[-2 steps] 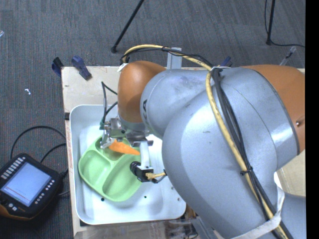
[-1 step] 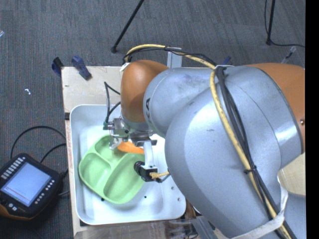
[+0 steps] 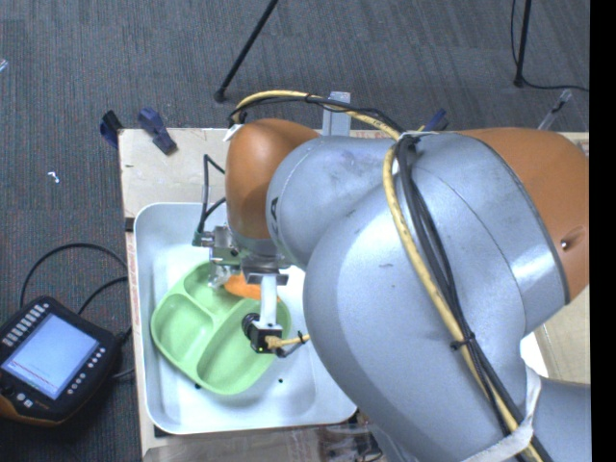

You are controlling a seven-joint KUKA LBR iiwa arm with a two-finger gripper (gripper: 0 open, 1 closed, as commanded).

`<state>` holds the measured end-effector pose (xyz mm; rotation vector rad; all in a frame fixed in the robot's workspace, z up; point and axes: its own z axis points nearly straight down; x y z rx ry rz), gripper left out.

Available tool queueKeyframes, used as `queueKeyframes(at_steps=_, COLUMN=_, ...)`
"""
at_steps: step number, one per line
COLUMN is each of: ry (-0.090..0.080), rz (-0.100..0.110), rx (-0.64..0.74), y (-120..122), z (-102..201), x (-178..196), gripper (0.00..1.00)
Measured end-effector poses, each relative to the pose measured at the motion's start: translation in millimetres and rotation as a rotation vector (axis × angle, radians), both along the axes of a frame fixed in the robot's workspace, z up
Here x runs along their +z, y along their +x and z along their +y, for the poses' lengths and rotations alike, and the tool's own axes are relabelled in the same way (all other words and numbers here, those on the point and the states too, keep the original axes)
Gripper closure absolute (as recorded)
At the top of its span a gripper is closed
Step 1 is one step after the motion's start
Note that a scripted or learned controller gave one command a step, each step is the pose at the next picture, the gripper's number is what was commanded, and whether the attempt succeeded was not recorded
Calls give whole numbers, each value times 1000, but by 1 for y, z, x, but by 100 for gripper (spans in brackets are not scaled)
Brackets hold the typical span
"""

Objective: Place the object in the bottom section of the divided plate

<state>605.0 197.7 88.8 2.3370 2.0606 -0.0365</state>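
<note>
A light green divided plate (image 3: 197, 340) lies in the left white bin (image 3: 146, 287), tilted in the view, with its big section toward the bin's front. An orange object (image 3: 241, 285) sits at the plate's far right rim, right under my gripper (image 3: 248, 298). The gripper comes down from the orange-banded wrist (image 3: 255, 176) and hangs over the plate's right side. A black part with a yellow cable (image 3: 262, 335) hangs low over the plate's right section. The arm's grey body (image 3: 414, 287) hides the gripper's upper part and most of the bench to the right.
Two blue clamps (image 3: 154, 128) grip the bench's far left corner. A teach pendant (image 3: 48, 354) lies on the floor at the left. Tripod legs (image 3: 252, 37) stand on the carpet behind the bench. Bare bin floor shows in front of the plate (image 3: 241, 407).
</note>
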Motion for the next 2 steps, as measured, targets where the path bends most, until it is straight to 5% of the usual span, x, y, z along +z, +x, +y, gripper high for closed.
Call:
queueKeyframes(at_steps=1, ry=1, rz=12, rx=32, y=-13, z=3, x=-1, gripper=100)
queueKeyframes(at_steps=2, ry=18, rz=2, rx=379, y=-21, z=14, x=1, gripper=100)
